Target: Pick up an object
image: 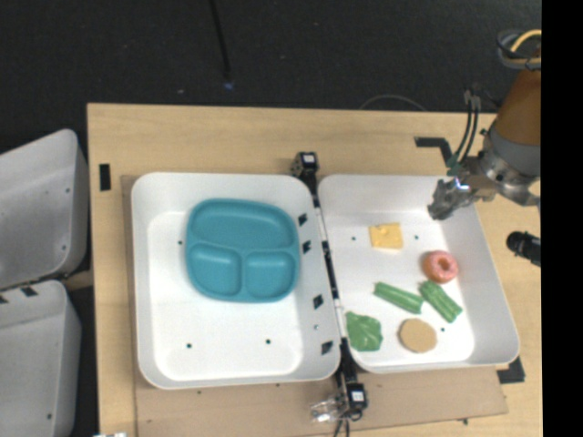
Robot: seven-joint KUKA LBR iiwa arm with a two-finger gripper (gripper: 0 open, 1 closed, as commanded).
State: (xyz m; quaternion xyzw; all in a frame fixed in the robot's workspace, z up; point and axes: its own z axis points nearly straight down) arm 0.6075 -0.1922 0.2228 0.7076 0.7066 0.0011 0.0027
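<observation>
The right bin [474, 244] holds several small food toys. A yellow cheese square [386, 236] lies near its middle, and a pink donut [440, 266] sits to the right of it. Below are two green bean-like pieces [397, 297] [442, 301], a green leafy piece [364, 331] and a tan round cookie [418, 336]. My gripper [443, 200] hangs over the bin's upper right corner, above and to the right of the cheese, with nothing seen between its fingers.
The left bin [164, 335] carries a teal divided plate [242, 248]. A clamp [306, 164] sits at the top of the seam between the bins, another [344, 399] at the bottom. White chair parts [36, 208] stand left of the bench.
</observation>
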